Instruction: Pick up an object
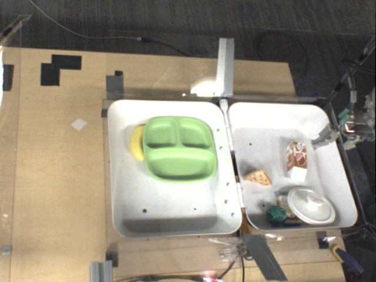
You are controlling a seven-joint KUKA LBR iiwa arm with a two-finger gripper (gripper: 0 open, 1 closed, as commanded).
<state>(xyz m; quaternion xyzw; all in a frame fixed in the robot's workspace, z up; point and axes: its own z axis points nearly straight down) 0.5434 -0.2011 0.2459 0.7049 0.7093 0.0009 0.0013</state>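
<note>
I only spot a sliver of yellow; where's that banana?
The banana lies in the left bin, tucked against the left edge of the green tray, partly hidden under it.

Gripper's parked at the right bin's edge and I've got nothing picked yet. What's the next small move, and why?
Probably shift the gripper a little left and toward the camera, over the red-and-white packet. It sits at the right bin's right rim with nothing in it, and the packet is the nearest object, lying apart from the white lid and the pizza slice, with bare floor around it.
</note>
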